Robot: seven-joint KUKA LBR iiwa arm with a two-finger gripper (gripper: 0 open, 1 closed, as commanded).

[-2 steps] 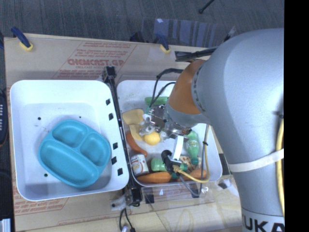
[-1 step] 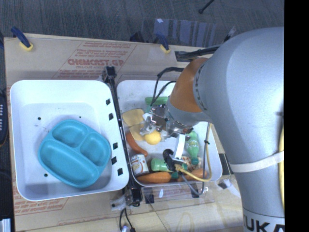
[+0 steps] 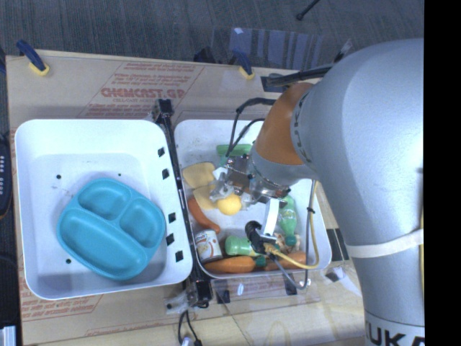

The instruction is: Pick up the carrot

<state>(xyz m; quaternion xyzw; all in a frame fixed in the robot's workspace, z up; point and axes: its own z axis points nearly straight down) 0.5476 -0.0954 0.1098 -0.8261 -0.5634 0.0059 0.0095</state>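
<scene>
Carrot (image 3: 230,264) lies at the front of the right bin (image 3: 323,247), beside a small can (image 3: 207,245). I cannot tell how the jaws stand. Come down slowly, straight over its middle.

The arm (image 3: 374,171) is a thick, smooth casing of pale grey metal, rounded like a barrel, with a thin white seam line across its near right side. Dark letters, "UKA", are printed at its near edge. An orange band (image 3: 277,132) rings it above the wrist. Black cables (image 3: 245,121) loop out from the wrist's far side, and a yellowish cable (image 3: 311,254) curves along its near side.
</scene>
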